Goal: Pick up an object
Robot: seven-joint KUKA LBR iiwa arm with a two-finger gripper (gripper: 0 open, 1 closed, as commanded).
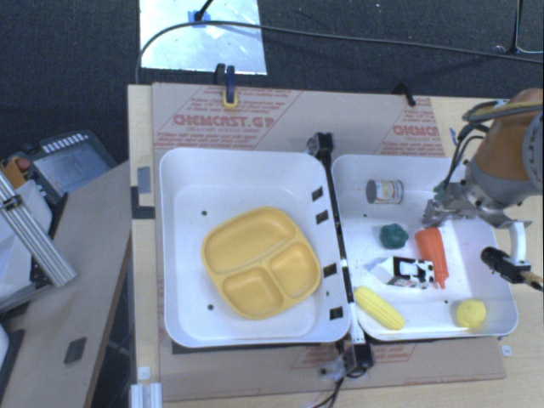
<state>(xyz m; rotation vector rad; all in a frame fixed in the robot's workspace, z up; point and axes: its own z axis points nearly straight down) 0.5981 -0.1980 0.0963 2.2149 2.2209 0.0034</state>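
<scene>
The right bin [361, 228] holds several objects: an orange carrot [432, 249], a dark green lump [393, 235], a small jar [384, 191] lying on its side, a black-and-white cow toy [412, 271], a yellow corn cob [380, 308] and a yellow lemon [471, 314]. My gripper [435, 214] reaches in from the right and sits low over the bin, right at the carrot's upper end and to the right of the green lump. Nothing is visibly lifted off the bin floor.
A yellow divided plate [259, 262] lies in the left bin [183, 228]. The arm's orange band [508, 147] and grey wrist hang over the right bin's far right side. A black part [503, 263] sticks out near that bin's right rim.
</scene>
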